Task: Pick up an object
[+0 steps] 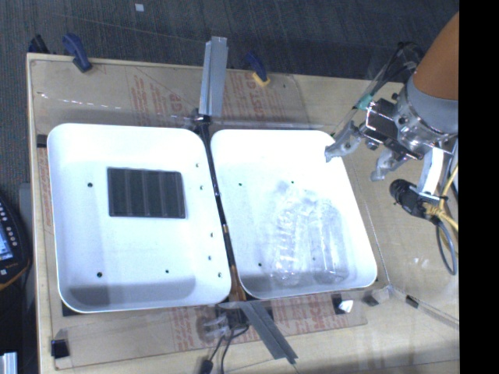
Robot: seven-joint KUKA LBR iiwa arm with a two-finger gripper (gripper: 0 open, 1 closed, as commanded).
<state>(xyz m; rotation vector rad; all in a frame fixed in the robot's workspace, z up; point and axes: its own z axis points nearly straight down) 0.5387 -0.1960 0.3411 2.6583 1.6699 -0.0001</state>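
Observation:
A dark grey ribbed rectangular block [146,192] lies flat in the left bin [70,279]. A clump of clear plastic bottles [306,236] lies in the right bin [249,162], towards its front right. My gripper [355,164] hangs over the right bin's far right corner, well away from the bottles. Its two grey fingers [341,144] are spread apart, open, with nothing between them.
A metal divider bar [213,76] rises at the back between the bins. Blue clamps [77,53] hold the bench's back edge. Cables [437,209] hang by the wrist on the right. A small clear item [210,327] lies in front of the bins.

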